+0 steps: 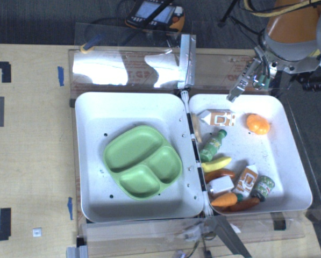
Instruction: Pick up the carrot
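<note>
Gripper: it hangs over the far edge of the right bin, near that bin's far left corner, with nothing between its fingers; whether the fingers stand apart or together I cannot tell at this size.
Arm: grey with an orange band, it comes in from the upper right and slants down to the gripper.
Carrot: orange, it lies well apart from the gripper, at the near edge of the right bin, straight toward the camera from the gripper and close to the divide between the bins.
Right bin: white and shallow, it lies below and in front of the gripper.
Carton: white and brown, just in front of the gripper, the nearest thing to it.
Orange: round, in front of the gripper and off to its right.
Green bottle: beyond the carton from the gripper, lying at a slant.
Banana: yellow, between the green bottle and the carrot.
Small can: green-labelled, far from the gripper, to the right of the carrot.
Left bin: to the left of the gripper, beside the right bin.
Green plate: three compartments, in the left bin, well apart from the gripper.
Desk: pale wood, it bears both bins.
</note>
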